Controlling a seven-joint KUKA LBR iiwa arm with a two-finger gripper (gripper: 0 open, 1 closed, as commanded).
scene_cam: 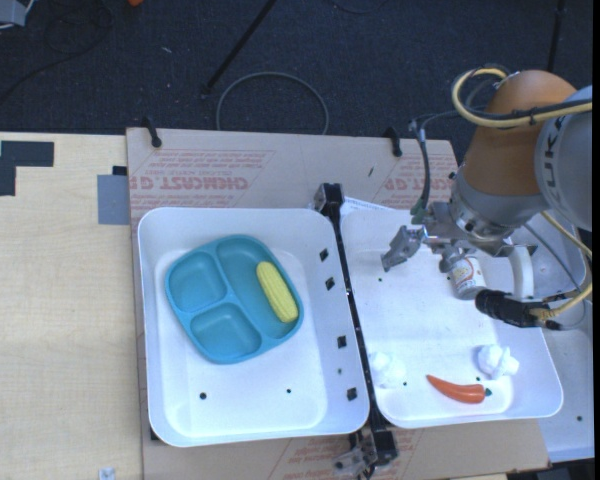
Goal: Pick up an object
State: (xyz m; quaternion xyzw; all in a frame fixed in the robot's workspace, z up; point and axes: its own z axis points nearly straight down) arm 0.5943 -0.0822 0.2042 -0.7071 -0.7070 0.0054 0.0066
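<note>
My gripper hangs over the upper part of the right bin, its two grey fingers spread apart with nothing between them. A small bottle with a pale label lies just to the right of the right finger. A red chili pepper rests near the bin's front edge. Two small white lumps lie close by, one at the front left and one at the front right. In the left bin a blue divided plate carries a yellow corn cob.
A black divider rail runs between the two bins. The grey arm with its orange band and yellow cables reaches in from the right, above the right bin's far corner. A cardboard sheet lies behind the bins.
</note>
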